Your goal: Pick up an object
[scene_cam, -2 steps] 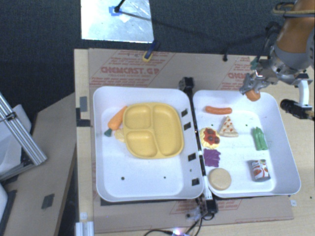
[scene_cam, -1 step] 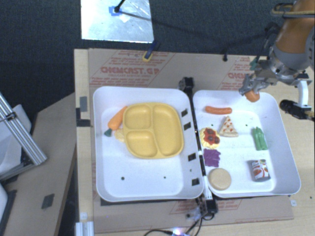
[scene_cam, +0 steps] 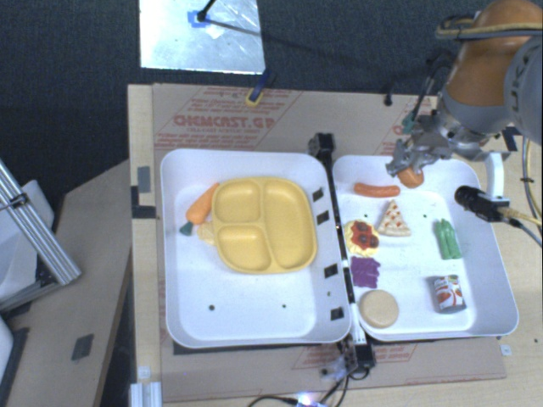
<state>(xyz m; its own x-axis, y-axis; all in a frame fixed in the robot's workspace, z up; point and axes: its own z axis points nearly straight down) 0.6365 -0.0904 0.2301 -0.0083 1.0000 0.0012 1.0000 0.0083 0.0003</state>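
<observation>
A small orange object, round and smooth like a toy orange or a bun, sits right under the gripper near the far edge of the right bin. The gripper's grey fingers are closed around the top of it, so it is pinching the orange object, and the object seems to be lifted a bit above the bin floor, though that is hard to tell. Just in front of it, toward the near edge, lies a toy hot dog sausage, long and red-orange. Near that is a toy pizza slice with red dots, and beside the bin's left wall a round yellow and red toy. A purple toy lies closer to the near edge, and a tan round cookie-like toy sits in the near left corner. A green toy bean pod lies by the right side, and a small red and white can is near the near right corner; its label is too small to read. The left bin holds a yellow plate with three parts and a toy carrot touching its left side. The cardboard sheet under the bins has red writing that looks like "CHEMCAST GP".
</observation>
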